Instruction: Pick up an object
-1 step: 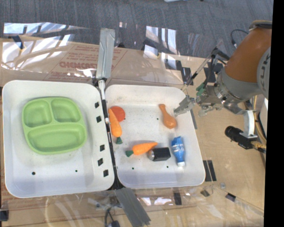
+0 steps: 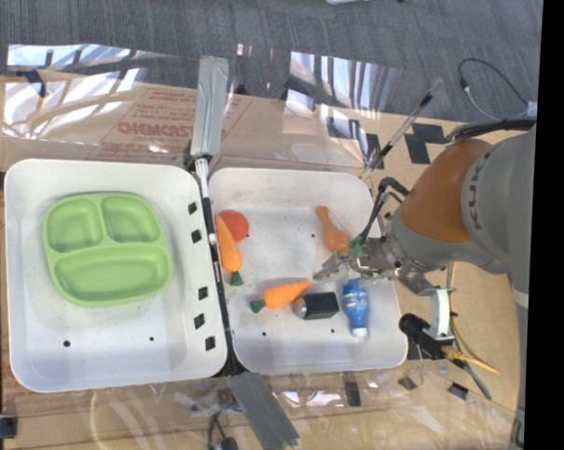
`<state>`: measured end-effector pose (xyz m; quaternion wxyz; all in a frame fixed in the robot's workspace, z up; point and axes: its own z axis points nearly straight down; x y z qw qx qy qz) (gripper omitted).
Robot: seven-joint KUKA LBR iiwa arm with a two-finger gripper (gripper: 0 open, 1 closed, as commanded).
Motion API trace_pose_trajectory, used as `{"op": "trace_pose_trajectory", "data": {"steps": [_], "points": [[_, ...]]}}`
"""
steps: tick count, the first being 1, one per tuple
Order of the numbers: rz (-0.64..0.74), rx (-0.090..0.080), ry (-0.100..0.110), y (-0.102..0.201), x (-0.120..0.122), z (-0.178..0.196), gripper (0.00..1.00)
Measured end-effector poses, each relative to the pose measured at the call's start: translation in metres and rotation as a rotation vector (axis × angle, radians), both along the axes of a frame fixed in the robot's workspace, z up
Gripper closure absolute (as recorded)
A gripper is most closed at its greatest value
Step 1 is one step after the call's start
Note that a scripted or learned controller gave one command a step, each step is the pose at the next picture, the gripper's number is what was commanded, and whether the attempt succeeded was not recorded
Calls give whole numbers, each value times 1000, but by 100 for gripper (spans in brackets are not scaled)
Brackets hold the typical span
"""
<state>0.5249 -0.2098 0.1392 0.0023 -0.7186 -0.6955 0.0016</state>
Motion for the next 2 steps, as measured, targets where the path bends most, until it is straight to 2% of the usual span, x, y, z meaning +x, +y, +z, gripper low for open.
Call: {"op": "trace_pose_trajectory", "data": {"steps": [1, 2], "points": [[65, -1, -2, 61, 28, -48, 0], [-149, -2, -3, 83, 34, -48, 0]]}}
